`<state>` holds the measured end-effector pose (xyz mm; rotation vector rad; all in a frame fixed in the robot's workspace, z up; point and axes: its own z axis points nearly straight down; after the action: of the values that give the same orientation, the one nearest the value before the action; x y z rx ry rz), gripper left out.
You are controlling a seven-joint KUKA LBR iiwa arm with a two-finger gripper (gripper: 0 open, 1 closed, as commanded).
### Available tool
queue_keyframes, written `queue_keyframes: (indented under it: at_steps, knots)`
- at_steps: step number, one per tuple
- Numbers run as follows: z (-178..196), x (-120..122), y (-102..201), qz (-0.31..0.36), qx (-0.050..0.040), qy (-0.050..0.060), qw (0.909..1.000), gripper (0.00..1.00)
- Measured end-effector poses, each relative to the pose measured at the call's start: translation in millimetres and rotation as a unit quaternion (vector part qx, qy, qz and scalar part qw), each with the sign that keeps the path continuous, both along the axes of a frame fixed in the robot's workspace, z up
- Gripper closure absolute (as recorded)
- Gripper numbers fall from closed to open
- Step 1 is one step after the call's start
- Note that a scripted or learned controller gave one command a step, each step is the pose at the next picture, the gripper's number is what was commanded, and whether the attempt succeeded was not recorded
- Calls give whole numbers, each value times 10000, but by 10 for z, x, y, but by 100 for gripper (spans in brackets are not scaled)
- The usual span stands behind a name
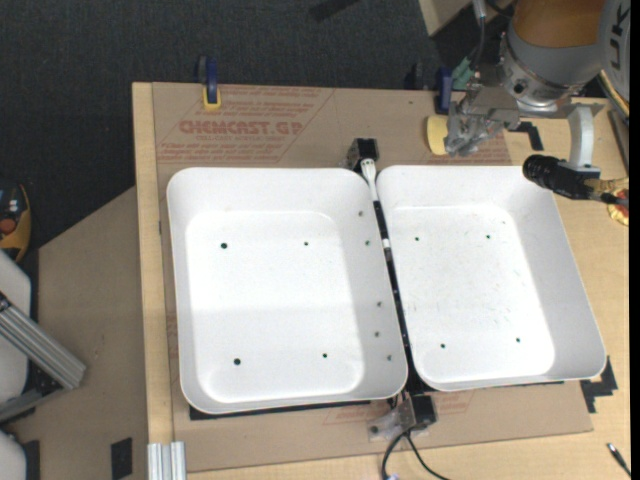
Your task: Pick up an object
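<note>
My gripper [466, 140] hangs beyond the far edge of the right bin [560, 268], over the brown board near its far-left corner. A small pale yellow object [436, 134] lies on the board just left of the gripper, touching or nearly touching it. The grey wrist with its orange band [560, 13] rises toward the top right. The left bin [190, 268] sits beside the right one, and both show white floors with a few small dark dots.
A black clamp and strip [364, 156] run between the two bins. Blue clamps [208, 80] grip the board's far edge. A black cylinder with cables [556, 174] sticks out at the right bin's far-right corner. An aluminium rail [40, 343] lies at left.
</note>
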<state>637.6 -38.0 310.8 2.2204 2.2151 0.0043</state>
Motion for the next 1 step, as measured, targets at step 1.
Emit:
queue_keyframes:
  at_steps: [1]
  knots:
    - [270, -230, -29, 6, 5, 4, 10000, 100]
